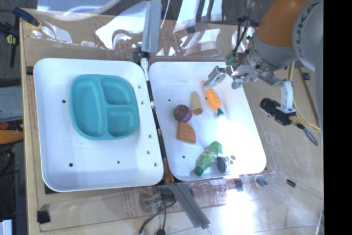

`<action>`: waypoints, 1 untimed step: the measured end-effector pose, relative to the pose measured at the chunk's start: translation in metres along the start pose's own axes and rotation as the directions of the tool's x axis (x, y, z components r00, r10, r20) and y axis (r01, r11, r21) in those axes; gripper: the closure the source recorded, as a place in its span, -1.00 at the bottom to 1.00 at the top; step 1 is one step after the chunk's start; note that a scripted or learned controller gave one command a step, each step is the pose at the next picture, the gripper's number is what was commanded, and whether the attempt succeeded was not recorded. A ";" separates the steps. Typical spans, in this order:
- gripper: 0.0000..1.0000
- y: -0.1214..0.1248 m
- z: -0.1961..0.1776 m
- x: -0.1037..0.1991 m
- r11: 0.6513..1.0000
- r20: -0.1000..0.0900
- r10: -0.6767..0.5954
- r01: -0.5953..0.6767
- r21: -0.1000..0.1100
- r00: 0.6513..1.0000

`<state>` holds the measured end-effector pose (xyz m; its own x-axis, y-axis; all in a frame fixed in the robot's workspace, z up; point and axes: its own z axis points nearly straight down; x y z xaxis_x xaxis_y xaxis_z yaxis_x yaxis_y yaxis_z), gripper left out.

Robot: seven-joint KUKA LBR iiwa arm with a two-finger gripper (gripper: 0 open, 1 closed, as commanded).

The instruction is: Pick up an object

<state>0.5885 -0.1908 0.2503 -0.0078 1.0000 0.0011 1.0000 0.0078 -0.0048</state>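
A: Camera view has the claw [226, 75] over the upper right of the right bin [165, 77]. Its fingers look spread apart, with nothing between them.

B: And the nearest thing to take?

A: The orange carrot [213, 99], just below the claw, lying on the bin floor with its green tip toward the lower right. Beside it, to the left, is a tan cone [196, 103], then a purple ball [183, 113], and below that an orange wedge [186, 133].

B: How would the carrot handle?

A: My guess is a light, hard plastic toy, smooth and apt to slip. Gripping across its thick middle seems safest.

B: Anything unclear?

A: The green bottle-shaped thing [207, 156] near the front rim lies against a small dark object [221, 163] I can't identify, and glare washes out that corner. The left bin [44, 118] holds a teal divided tray [105, 105]. The arm [286, 19] is cut off at the right, above the desk [286, 168].
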 end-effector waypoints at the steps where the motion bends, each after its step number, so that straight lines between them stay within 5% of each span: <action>1: -1.00 0.015 0.138 -0.019 0.999 0.000 -0.034 0.034 0.001 0.999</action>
<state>0.6031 -0.2092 0.1118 -0.0418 0.9991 0.0009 0.9991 0.0418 -0.0059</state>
